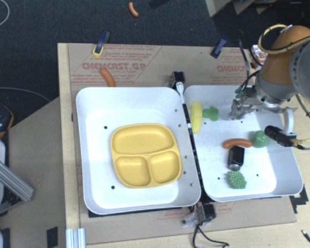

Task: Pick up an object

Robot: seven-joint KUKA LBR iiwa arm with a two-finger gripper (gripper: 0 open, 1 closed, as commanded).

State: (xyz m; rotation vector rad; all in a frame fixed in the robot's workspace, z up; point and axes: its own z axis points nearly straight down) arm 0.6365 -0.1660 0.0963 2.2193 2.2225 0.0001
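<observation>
A: Where is the arm?

B: It reaches in from the right edge of the frame, its orange band at upper right. The gripper hangs low over the upper part of the right bin, near that bin's far wall.

A: And the fingers?

B: Too small and dark to read; whether they are parted or closed cannot be told. Nothing shows between them.

A: What lies in that bin?

B: A yellow corn cob lies along the bin's left wall, with a small green piece just beside it on the right. Toward the middle, an orange sausage lies crosswise, its right end touching a green round item. Just below the sausage a dark can lies on its side, and below that sits a bumpy green broccoli piece. All of them rest on the bin floor, apart from the gripper.

A: And the left bin?

B: It holds a yellow divided tray, one long compartment above two smaller ones.

A: Anything outside the bins?

B: An orange sausage-shaped piece lies on the board above the left bin, and another small orange piece lies on the dark floor at upper centre.
</observation>
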